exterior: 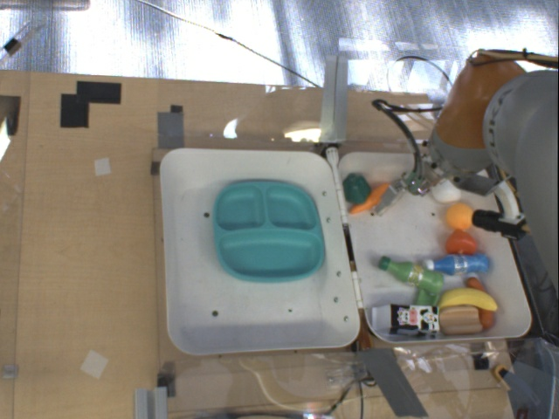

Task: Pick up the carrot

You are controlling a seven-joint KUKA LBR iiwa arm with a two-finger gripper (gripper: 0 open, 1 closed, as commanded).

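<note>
The carrot [369,201] lies in the right bin [397,243] near its far left corner, slanted, its green top [355,187] just beside the bin's left wall. The gripper [390,195] sits low at the carrot's right end, touching or nearly so; whether its jaws are wide or narrow cannot be told, and no carrot shows between them. The left bin [188,260] carries a teal divided plate [269,230]. Along the right bin's near edge lie a green bottle [412,274], a blue bottle [460,264] and a banana [468,299].
</note>
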